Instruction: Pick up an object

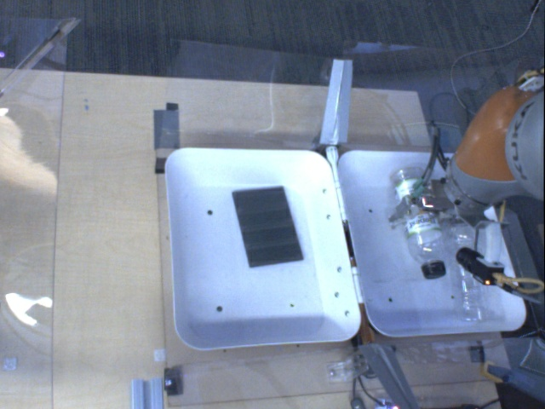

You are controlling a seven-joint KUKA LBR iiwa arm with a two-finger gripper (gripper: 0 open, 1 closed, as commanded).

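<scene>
A dark ribbed rectangular pad (267, 226) lies flat near the centre of the left bin (192, 254). In the right bin (375, 301), a clear plastic bottle (420, 220) lies beneath the hand (426, 201). Hand aperture and grasp: cannot tell.

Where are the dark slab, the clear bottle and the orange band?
dark slab (268, 226), camera view, its middle.
clear bottle (419, 220), camera view, its body.
orange band (487, 139), camera view, its curved top.
</scene>
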